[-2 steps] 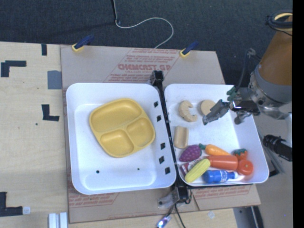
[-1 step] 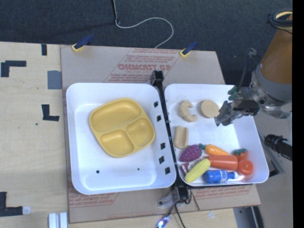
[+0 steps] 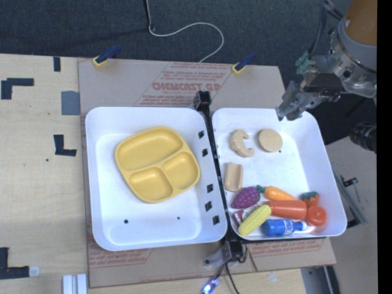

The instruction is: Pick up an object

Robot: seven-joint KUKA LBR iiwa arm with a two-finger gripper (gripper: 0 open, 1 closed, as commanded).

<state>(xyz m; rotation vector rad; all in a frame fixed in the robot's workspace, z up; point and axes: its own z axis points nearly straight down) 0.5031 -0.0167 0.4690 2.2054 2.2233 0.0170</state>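
Cardboard covers the worktop, and on it 2 shallow white bins sit side by side, the left bin and the right bin. From the right the grey arm with its orange band reaches in, and the pincer hangs over the far right corner of the right bin; I cannot tell how wide it stands, because the tips are dark and small. No object is between them. The nearest objects are the round tan cookie and the croissant, both near the pincer but apart from it. A pale bread piece lies further toward the front. At the front edge many toys crowd together and touch: purple grapes, a carrot, a corn cob, a red sausage, a tomato and a blue bottle. The left bin carries a yellow divided plate with 3 compartments.
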